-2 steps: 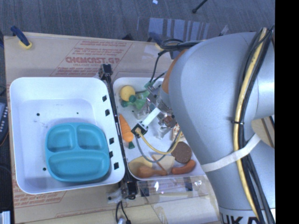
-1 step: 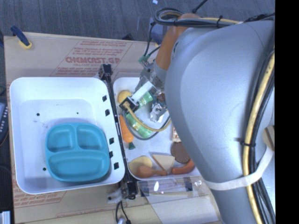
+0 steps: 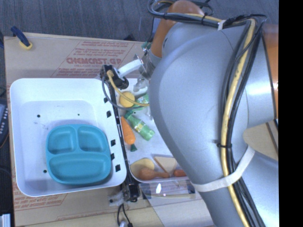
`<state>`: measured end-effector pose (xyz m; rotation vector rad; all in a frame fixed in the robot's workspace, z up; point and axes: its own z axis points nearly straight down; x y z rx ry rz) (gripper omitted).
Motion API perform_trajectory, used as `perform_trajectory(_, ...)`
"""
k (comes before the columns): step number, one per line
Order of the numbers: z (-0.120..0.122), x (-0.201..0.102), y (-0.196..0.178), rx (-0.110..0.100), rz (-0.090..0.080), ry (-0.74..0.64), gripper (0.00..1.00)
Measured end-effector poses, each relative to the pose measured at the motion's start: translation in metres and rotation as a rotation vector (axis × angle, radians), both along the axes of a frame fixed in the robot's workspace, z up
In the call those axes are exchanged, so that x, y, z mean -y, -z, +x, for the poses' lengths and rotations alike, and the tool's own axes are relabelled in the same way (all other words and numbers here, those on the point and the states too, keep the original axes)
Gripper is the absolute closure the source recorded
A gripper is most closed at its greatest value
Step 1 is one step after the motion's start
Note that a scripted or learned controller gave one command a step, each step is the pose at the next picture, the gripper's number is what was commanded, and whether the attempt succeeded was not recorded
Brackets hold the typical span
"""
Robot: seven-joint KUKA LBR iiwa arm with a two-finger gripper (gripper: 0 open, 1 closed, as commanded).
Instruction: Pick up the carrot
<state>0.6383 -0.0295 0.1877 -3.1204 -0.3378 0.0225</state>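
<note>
The smooth, tapered orange carrot (image 3: 128,131) lies in the right bin (image 3: 163,189) against its left wall, pointing along that wall. Just beside it rests a glossy green bottle-shaped toy (image 3: 141,128), with a rounded yellow piece (image 3: 126,99) nearer the bin's far edge. Pale, rounded food shapes (image 3: 149,168) sit along the near edge. The left bin (image 3: 28,108) carries a teal plastic tray (image 3: 78,155) with three compartments. The bulky grey arm (image 3: 203,103) covers much of the right bin; whether the gripper's (image 3: 140,82) claw is wide or narrow cannot be told.
</note>
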Motion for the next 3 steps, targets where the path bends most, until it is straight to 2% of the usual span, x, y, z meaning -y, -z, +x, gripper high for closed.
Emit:
perform_trajectory(2, -0.132, -0.087, -0.014, -0.005, 0.001, -0.08, 0.0)
perform_trajectory(3, -0.11, -0.066, -0.062, 0.0, 0.003, -0.169, 0.0)
